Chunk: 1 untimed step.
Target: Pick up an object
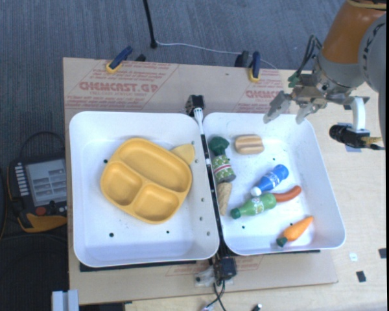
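Jaws are hanging spread wide on my gripper (290, 111), gripping nothing, over the far rim of the right bin (329, 193). Below them, things are lying loose in that bin: a bun (249, 144) nearest, then a blue bottle (270, 179), a green bottle (253, 207), a carrot (295, 230) and what seems to be a cone (223, 193). A yellow tray (146, 179) is sitting in the left bin (84, 193).
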Each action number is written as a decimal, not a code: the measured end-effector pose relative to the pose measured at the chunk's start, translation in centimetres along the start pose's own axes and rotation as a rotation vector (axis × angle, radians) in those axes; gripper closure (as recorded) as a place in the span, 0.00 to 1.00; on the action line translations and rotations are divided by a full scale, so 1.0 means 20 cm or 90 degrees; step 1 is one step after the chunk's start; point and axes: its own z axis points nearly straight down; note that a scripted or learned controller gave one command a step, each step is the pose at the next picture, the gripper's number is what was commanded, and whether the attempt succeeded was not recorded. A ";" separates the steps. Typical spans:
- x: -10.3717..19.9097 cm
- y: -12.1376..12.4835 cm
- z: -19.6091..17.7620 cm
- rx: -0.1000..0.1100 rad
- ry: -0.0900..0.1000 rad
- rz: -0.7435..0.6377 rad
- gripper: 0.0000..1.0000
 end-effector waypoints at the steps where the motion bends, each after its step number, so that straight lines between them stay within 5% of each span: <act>1: -0.09 -0.31 0.50 0.002 0.000 0.001 0.00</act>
